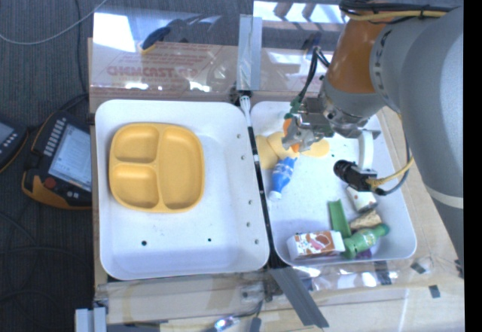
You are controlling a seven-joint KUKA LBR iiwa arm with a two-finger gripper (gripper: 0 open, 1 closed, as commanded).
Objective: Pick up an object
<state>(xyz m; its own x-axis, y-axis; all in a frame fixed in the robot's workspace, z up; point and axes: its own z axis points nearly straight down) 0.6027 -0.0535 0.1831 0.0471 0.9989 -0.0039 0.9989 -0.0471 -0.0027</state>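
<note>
My gripper [299, 132] hangs low over the upper left part of the right bin [392, 195]. A small orange thing [291, 142] shows right at its tip, and whether it is gripped is unclear. Just below lies a blue and white bottle [282, 175], pointing down-left. A flat yellow piece [266, 147] lies left of the gripper and another yellow piece [321, 149] to its right.
The left bin [181, 244] holds a yellow divided plate [157, 166]. Near the right bin's front lie a red and white carton [315, 245], a green stick [337, 216], a green-capped bottle [369, 236] and a beige piece [362, 199]. A white piece [367, 147] lies by the right wall.
</note>
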